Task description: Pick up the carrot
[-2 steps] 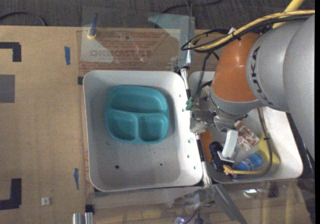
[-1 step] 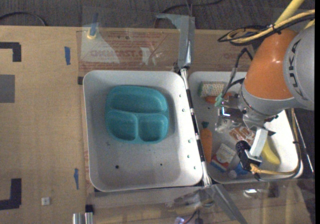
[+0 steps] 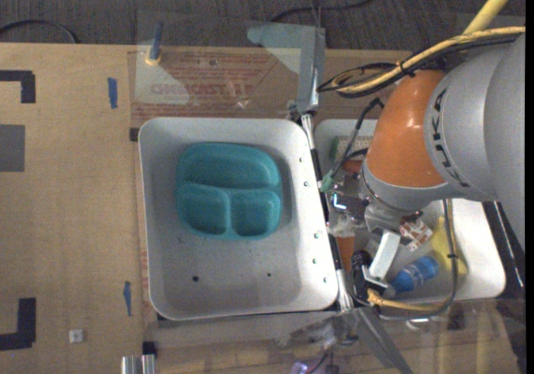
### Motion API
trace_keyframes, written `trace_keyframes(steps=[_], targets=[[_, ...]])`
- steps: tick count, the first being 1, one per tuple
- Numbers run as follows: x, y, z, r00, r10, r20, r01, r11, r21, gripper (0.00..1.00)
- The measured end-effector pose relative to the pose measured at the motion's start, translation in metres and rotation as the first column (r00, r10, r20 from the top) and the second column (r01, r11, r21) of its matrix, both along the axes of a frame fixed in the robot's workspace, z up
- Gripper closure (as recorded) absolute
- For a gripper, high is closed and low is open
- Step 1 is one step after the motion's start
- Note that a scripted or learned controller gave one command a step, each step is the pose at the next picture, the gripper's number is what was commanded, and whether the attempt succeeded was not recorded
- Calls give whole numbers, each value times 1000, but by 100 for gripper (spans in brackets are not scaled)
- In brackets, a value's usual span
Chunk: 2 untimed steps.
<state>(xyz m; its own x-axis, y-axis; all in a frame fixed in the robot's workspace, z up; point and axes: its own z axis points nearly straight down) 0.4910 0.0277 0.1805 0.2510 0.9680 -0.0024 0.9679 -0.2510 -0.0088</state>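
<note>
My gripper [image 3: 349,215] is low over the left side of the right bin [image 3: 492,280], under the grey and orange wrist. An orange thing, probably the carrot [image 3: 343,245], shows as a narrow strip along that bin's left wall, directly beneath the gripper. Most of it is hidden by the wrist. I cannot see whether the gripper touches it.
The left bin [image 3: 167,280] holds a teal divided plate [image 3: 228,189] in its upper middle. In the right bin, a blue object [image 3: 415,275] and a yellow object [image 3: 455,254] lie near the front, and a green bit [image 3: 337,147] shows at the back left. The arm covers the remainder of that bin.
</note>
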Motion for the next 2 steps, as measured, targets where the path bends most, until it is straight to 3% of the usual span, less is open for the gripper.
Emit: trace_keyframes(steps=[1,2], targets=[[-11,45,70,997,-73,3,73,997,-3,100],[19,105,74,982,-187,4,187,982,-5,100]])
